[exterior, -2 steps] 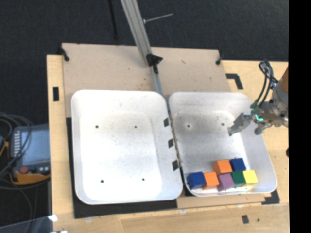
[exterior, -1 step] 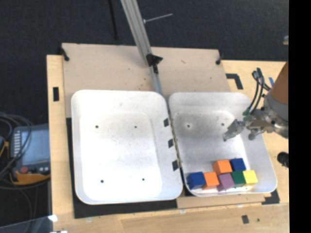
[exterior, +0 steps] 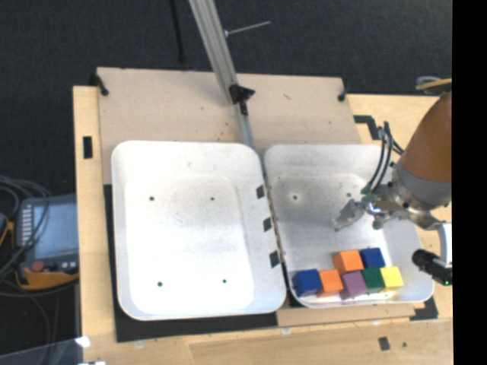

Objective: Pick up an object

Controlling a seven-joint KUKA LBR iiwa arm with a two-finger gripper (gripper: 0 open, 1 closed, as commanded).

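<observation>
Seven small blocks huddle along the near edge of the right bin (exterior: 304,166): a blue block (exterior: 307,280), two orange blocks (exterior: 331,280) (exterior: 350,261), a purple block (exterior: 354,283), a green block (exterior: 374,278), a yellow block (exterior: 392,277) and another blue block (exterior: 372,258). Above them, over the same bin, hangs the tool (exterior: 351,211), apart from the blocks and holding nothing; whether it is open or closed I cannot tell. Beside it on the bench (exterior: 190,97) sits the left bin (exterior: 129,204).

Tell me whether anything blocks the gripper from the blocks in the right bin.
Nothing visible does. The gripper hangs over bare floor of the right bin, and the blocks lie clustered just nearer the camera, with open space between.
</observation>
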